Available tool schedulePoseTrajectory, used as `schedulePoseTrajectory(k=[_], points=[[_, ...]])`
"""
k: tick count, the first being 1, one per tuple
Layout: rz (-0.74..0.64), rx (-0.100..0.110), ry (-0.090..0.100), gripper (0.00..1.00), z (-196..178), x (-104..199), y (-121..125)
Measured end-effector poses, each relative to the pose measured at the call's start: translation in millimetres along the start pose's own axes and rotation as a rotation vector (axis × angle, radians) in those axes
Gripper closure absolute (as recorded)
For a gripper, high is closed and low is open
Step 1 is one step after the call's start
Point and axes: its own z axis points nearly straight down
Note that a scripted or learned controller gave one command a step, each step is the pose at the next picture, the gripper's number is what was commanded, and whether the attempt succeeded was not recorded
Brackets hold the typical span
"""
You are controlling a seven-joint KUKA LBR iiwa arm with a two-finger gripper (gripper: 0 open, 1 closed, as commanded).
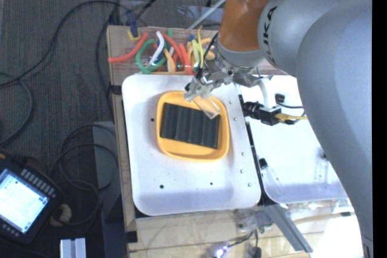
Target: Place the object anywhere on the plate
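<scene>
Camera view shows the tool (202, 89) hanging over the upper right corner of the yellow plate (163, 142), which sits in the left bin (145, 190). The arm (314, 39) comes in from the upper right of the frame, its orange band just above the wrist.

A dark ribbed slab (188, 127) lies flat on the plate and fills most of it. Its long axis runs roughly left to right across the frame, slightly tilted down toward the right, and its grooves run across that axis. I take this slab to be the object. It lies just below and a little left of the tool, near but apart as far as the slanted view lets me judge.

Something pale and glassy (208, 107) sits at the slab's upper right corner, directly under the tool; I cannot tell what it is, or whether it touches the tool.

How wide the tool stands is not clear from this angle, and nothing can be seen gripped in it. Judging by how things lie, the object already rests on the plate.
</scene>
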Motion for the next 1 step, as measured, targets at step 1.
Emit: schedulePoseTrajectory(k=[1], points=[[-0.298,-0.001,0.003,1.00,-0.3,54.4,-34.5]])
